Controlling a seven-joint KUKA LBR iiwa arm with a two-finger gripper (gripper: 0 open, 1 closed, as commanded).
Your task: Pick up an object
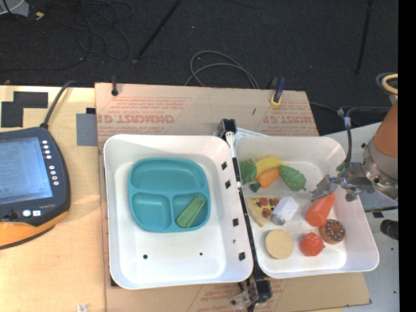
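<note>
though mirrored, cardboard point(195, 109) print "chemcast gp"

Across the top of the frame runs a dark carpeted floor point(214, 25) strewn with black cables point(221, 67). Below it, a sheet of brown cardboard point(195, 112) with red print covers the bench, held by a blue clamp point(278, 91). A pale wooden tabletop point(32, 265) at left bears a grey-and-orange touchscreen pendant point(29, 177).
</note>
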